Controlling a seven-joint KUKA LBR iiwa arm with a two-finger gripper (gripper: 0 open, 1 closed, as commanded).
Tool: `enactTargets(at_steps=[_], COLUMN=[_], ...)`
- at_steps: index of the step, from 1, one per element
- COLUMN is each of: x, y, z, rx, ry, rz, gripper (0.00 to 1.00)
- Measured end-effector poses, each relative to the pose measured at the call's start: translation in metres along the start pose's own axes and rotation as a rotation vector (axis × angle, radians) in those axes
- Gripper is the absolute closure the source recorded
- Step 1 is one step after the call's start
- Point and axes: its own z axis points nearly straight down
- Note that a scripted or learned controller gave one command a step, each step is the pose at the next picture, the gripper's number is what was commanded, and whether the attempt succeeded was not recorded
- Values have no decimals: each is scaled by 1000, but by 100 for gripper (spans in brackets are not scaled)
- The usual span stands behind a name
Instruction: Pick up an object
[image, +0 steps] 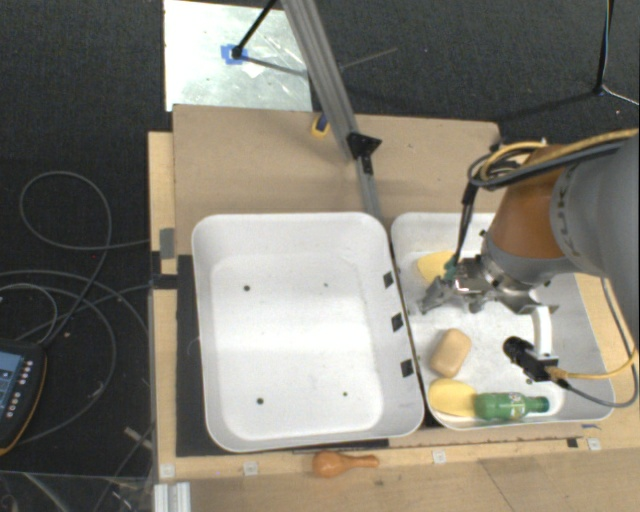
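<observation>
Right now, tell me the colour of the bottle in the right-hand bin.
Green, with a pale label; the bottle lies on its side in the camera view.

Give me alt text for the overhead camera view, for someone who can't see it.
A grey robot arm reaches from the right over the right bin, its gripper low near a pale yellow object. That bin also holds a tan block, a green bottle and a yellow piece; the left bin sits alongside.

Dark carpet (80, 90) strewn with cables (60, 230) surrounds the wooden bench (420, 150); a tripod leg (330, 80) crosses it.
</observation>
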Motion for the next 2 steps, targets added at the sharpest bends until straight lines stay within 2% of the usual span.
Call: enactTargets(at_steps=[1,2], x=[0,9], y=[1,-2], z=[-14,-68], rx=[-5,-10], ry=[0,-1], rz=[0,-5], gripper=[100,100])
